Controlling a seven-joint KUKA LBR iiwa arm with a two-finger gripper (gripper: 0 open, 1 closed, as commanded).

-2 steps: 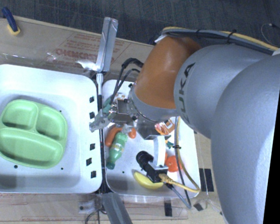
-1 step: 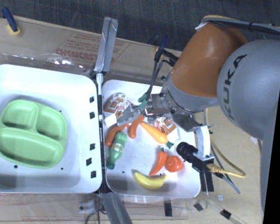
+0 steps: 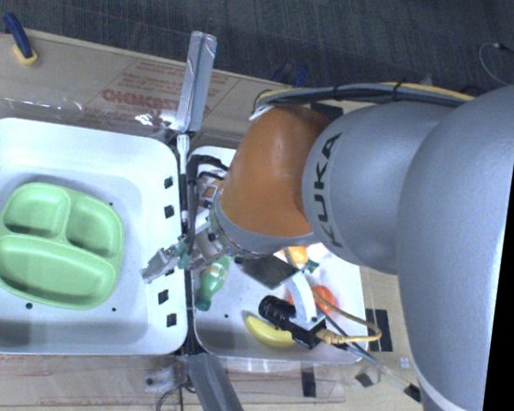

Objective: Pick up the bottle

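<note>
dark floor (image 3: pixel 265 4) (textured), cardboard-topped bench (image 3: pixel 86 74)

- The grey arm with its orange band (image 3: pixel 270 178) reaches low over the right-hand shallow white bin (image 3: pixel 220 341), and its two-finger gripper (image 3: pixel 167 263) hangs at the rim where the two bins meet.
- A small green translucent plastic bottle (image 3: pixel 212 279) lies just beside the gripper, on the arm's side of it, in the right-hand bin. Whether the two touch cannot be told.
- A yellow banana (image 3: pixel 264 331) lies in the same bin, farther from the gripper than the bottle.
- A small orange-red object (image 3: pixel 325 298) sits beyond the banana, well apart from the gripper.
- On the gripper's other side, the left-hand shallow white bin (image 3: pixel 2 147) holds a pale green three-compartment plastic tray (image 3: pixel 55 244), well apart from the gripper.
</note>
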